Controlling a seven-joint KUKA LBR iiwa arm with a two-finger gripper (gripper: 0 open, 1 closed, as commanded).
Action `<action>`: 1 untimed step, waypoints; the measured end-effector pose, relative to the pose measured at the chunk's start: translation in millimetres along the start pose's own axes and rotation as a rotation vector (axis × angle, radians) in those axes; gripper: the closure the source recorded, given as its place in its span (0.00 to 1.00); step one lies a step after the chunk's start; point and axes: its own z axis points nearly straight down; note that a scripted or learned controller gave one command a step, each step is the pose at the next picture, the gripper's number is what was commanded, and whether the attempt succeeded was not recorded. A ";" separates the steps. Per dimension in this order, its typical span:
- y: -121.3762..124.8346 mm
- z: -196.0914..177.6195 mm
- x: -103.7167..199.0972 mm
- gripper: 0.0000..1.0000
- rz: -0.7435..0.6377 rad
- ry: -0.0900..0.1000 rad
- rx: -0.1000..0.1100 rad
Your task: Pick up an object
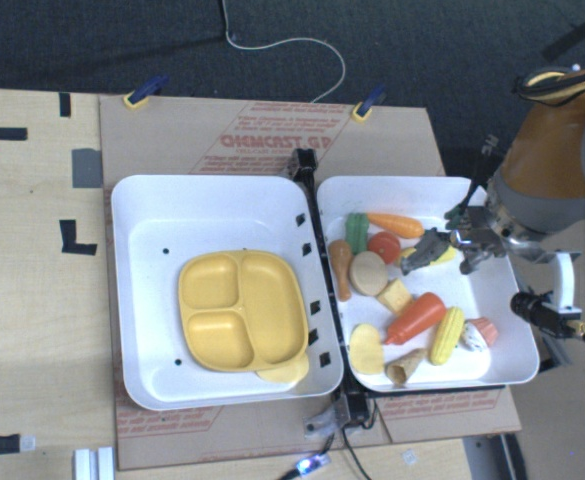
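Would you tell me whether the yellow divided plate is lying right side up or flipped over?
Right side up: the yellow divided plate in the left bin shows its three hollow compartments facing the camera.

Two shallow white bins sit side by side on the desk: the left bin (pixel 137 268) and the right bin (pixel 507 363). The left bin holds one yellow divided plate (pixel 242 308) with three compartments, and one pale yellow round piece (pixel 284 372) peeks out from under its lower edge. The right bin holds a heap of toy food: two carrots, one orange carrot (pixel 395 224) at the top and one red-orange carrot (pixel 415 317) lower down; one corn cob (pixel 446 335); one red tomato (pixel 384 247); one green vegetable (pixel 357 234); one yellow cheese block (pixel 394 296); one pale yellow slice (pixel 366 348); and one ice-cream cone (pixel 405 367).
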 end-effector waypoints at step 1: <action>2.5 -6.7 0.3 0.00 -0.004 -0.002 -0.012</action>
